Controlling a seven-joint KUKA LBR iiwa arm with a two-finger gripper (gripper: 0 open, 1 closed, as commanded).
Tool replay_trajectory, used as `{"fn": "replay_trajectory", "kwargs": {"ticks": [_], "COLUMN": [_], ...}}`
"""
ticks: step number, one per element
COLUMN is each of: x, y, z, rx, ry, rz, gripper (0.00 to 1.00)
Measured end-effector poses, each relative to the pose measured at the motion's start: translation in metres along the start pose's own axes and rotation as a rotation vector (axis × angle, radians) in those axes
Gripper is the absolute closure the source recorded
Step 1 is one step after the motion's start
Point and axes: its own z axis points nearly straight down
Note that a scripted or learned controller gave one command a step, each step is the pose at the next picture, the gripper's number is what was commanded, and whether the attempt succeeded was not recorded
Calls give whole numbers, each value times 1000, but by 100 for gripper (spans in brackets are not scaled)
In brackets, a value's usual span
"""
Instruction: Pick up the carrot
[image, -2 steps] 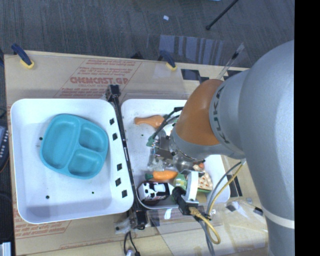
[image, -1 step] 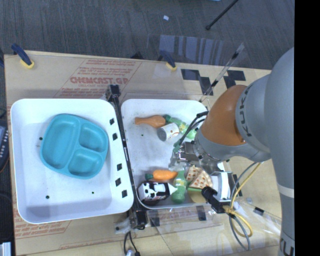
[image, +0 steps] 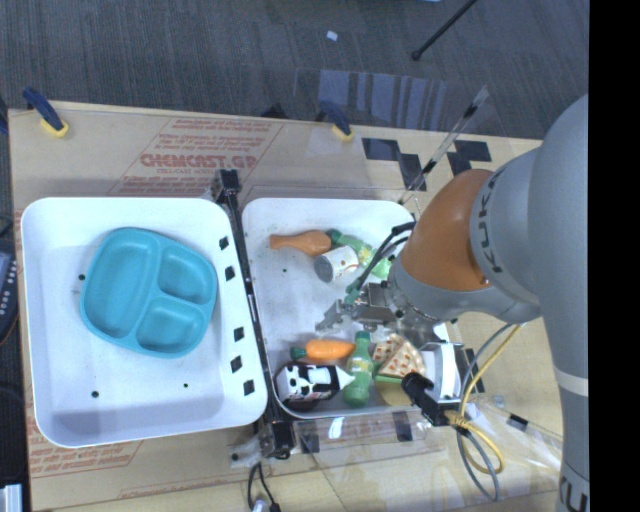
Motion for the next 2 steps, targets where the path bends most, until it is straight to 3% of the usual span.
{"fn": "replay_trajectory", "kwargs": {"ticks": [1, 2], "x": [9, 9], "y": [-1, 0], "z": [61, 51], "rx": [-35, -33], "ry": [-7, -7], "rz": [-17, -26], "gripper": [0, 100]}}
